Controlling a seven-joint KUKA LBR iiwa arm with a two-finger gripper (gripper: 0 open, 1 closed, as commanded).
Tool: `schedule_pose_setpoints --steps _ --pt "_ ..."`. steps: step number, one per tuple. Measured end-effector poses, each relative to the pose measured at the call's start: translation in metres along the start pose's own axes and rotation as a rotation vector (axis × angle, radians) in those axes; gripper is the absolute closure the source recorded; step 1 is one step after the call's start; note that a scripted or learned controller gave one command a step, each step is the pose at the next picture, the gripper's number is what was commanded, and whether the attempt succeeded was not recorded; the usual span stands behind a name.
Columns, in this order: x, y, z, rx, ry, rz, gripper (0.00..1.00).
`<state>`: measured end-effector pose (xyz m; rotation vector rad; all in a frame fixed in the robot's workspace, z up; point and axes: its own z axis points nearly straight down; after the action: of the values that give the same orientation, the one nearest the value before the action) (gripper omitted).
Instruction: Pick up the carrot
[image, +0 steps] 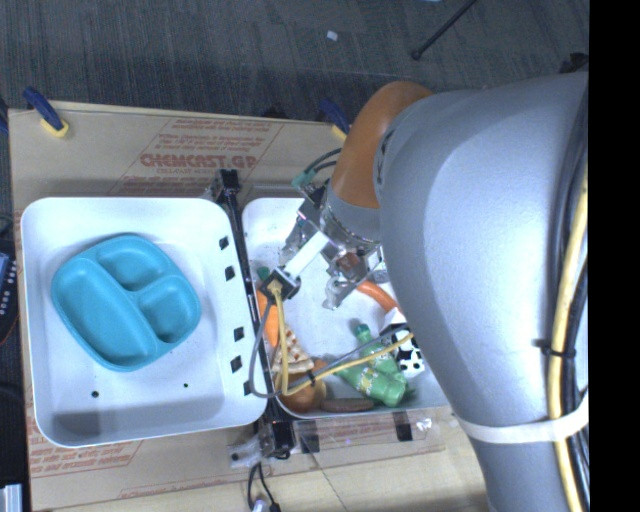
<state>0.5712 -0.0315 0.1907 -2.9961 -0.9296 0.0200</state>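
1. While the grey arm covered much of the right white bin (262, 222), its two-finger gripper (340, 275) hung low over the clutter; whether its jaws were wide or narrow could not be told.
2. One long orange carrot (270, 322) lay along that bin's left wall, just left of the gripper.
3. One green plastic bottle (375, 378), one yellow lattice piece (293, 355) and one brown rounded item (305, 395) crowded the front.
4. One blue divided plate (125, 300) sat in the left white bin (60, 420).
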Motion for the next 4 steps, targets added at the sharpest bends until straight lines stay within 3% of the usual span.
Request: schedule_pose_setpoints --steps 1,2,3,4 --pt "-0.059 -0.045 0.001 0.002 0.001 0.067 0.0" --pt "0.011 -0.049 0.0 0.003 0.007 0.101 0.0" --pt "-0.04 -0.017 0.001 0.005 -0.002 0.292 0.0" --pt "-0.04 -0.017 0.001 0.006 -0.001 0.291 0.0"
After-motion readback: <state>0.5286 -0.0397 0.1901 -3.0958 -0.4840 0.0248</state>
